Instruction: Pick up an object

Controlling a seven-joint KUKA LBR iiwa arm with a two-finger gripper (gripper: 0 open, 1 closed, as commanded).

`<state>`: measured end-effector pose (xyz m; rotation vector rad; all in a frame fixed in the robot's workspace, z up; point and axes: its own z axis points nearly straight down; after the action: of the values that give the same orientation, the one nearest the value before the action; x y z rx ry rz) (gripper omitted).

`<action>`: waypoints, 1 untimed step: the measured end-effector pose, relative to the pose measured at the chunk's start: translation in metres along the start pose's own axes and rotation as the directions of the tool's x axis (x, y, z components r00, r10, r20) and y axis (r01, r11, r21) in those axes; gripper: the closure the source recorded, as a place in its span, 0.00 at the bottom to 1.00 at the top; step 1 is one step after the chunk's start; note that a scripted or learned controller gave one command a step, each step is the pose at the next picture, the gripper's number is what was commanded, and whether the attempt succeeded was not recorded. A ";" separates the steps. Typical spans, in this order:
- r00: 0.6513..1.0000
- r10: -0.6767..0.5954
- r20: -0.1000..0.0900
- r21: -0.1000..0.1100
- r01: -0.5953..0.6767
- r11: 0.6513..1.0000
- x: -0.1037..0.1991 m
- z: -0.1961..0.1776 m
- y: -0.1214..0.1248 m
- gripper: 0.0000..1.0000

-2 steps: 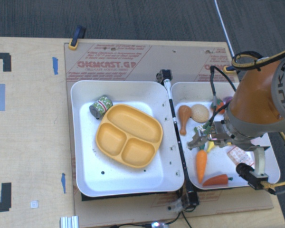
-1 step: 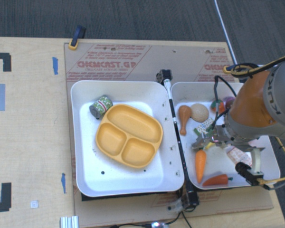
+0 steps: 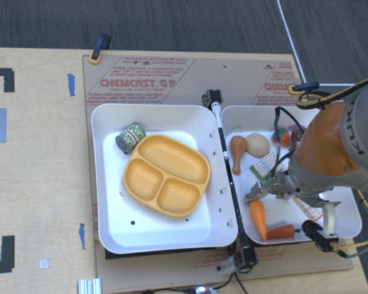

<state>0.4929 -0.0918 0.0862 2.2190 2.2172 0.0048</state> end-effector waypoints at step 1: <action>1.000 -0.001 0.000 -0.001 0.001 1.000 0.000 0.000 -0.011 0.00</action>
<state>0.4815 -0.0915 0.0863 2.2178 2.2180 0.0062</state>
